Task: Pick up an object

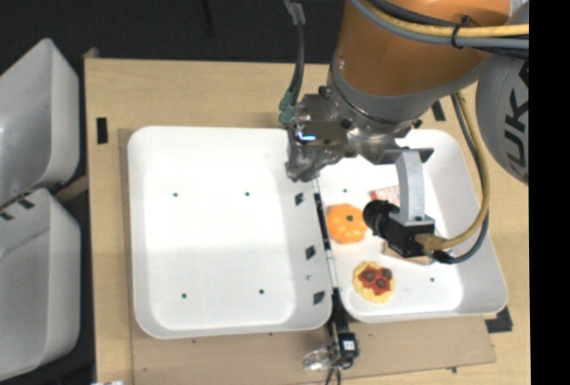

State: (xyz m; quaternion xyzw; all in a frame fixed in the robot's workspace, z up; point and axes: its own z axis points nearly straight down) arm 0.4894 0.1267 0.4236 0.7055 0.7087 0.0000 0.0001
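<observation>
Reaching in from the right, the arm (419, 27) sits low over the right bin (463, 290), its big orange band and grey wrist covering most of that bin's upper half. Gripper (307, 162) is down at the bin's upper-left corner, right against the divider where the two bins meet; fingers are dark and stacked on each other from this angle, so can't tell whether the jaws are spread or pressed together, and nothing visible between them. A black module on a grey bracket (405, 227) hangs off the wrist lower down, over the middle of the right bin, with a cable looping out to the right. Objects in the right bin: an orange pumpkin-like piece (345, 224) near the left wall, just beside that black module; a small yellow round piece with red and dark spots (374, 281) below it, near the front wall; a pinkish scrap (385, 193) poking out from behind the bracket, mostly hidden. Orange piece is apart from the gripper, lower in the view. Left bin (142, 223) has just four small dark dots on its floor. Both bins sit on a tan board (107, 98).
</observation>
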